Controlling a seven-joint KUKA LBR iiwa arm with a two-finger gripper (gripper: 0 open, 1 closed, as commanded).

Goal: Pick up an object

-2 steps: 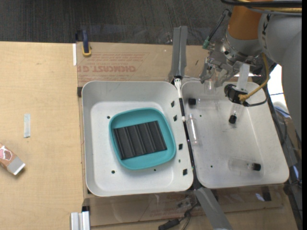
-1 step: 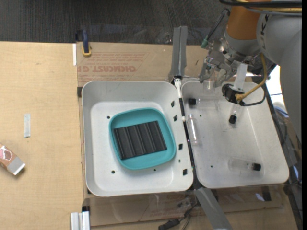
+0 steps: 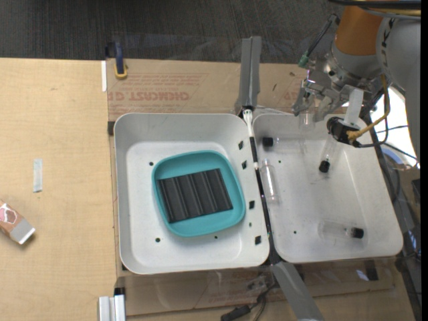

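Several clear tubes with black caps lie in the right bin point(image 3: 374, 246). One clear tube point(image 3: 326, 159) leans near the bin's middle, its black cap point(image 3: 324, 168) at the lower end. Another clear tube point(image 3: 340, 231) lies near the front right. A third clear tube point(image 3: 268, 179) lies along the left wall, and a small black cap point(image 3: 267, 141) sits at the back left. My gripper point(image 3: 308, 109) hangs over the bin's back edge, above and behind the leaning tube, with nothing seen in it.
The left bin point(image 3: 134, 246) holds a teal tray point(image 3: 164, 179) with a dark ribbed insert. A grey post point(image 3: 251, 72) stands behind the bins' seam. Yellow and black cables point(image 3: 354, 131) hang off the wrist. A small packet point(image 3: 15, 223) and a white strip point(image 3: 37, 176) lie on the bench at left.
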